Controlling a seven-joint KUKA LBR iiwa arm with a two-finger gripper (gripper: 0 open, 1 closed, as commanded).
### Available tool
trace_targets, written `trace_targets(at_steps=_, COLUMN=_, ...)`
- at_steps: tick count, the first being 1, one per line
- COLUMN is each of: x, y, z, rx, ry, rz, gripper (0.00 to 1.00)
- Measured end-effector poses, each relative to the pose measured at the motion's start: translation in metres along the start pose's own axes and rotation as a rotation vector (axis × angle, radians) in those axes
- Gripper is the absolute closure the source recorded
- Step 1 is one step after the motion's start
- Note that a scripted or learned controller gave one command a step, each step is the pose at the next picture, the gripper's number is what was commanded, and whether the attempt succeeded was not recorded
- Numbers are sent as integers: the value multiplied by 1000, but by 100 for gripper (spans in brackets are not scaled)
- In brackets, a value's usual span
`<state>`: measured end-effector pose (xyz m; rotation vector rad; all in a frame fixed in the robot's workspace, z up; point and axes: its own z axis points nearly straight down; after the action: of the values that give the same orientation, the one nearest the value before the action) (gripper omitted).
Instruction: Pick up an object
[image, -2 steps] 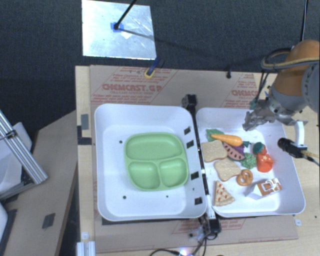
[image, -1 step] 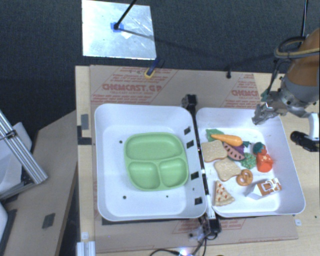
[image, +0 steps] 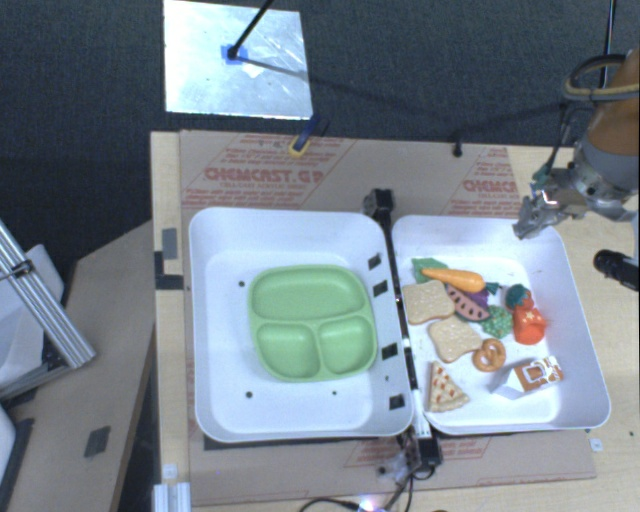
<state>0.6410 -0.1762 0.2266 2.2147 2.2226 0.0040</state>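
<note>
My fingers (image: 532, 222) hang over the far right corner of the right bin (image: 572, 290), just above its rim, and I cannot tell from this slanted view whether they are spread or pressed together; nothing shows between them. My grey wrist and its orange band reach in from the right edge of the bench (image: 250, 165).

The things I could pick all lie in the right bin, grouped toward its middle and near side. A carrot (image: 456, 277) lies farthest back, with a green leafy end pointing to the left bin. Just nearer is a slice of bread (image: 427, 302), touching a purple grilled piece (image: 466, 301). To the right of those sit a dark green broccoli piece (image: 498, 321), a small teal piece (image: 517, 295) and a red tomato-like piece (image: 529, 324), close together. A second bread slice (image: 454, 339) lies beside a pretzel (image: 490, 354). Near the bin's front edge are a pizza wedge (image: 445, 389) and a small carton (image: 533, 375) lying tilted.

The left bin (image: 215, 300) holds a green divided tray (image: 309, 322), well apart from my fingers. Beyond the bins, off the far side of the bench, lies a silvery sheet (image: 238, 60).
</note>
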Motion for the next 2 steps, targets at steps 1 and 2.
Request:
trace_targets(at_steps=1, x=53, y=-1, z=-10, rx=2, ry=1, rz=-5, gripper=100)
trace_targets(at_steps=2, x=103, y=4, z=3, rx=2, ry=3, rz=-6, gripper=100)
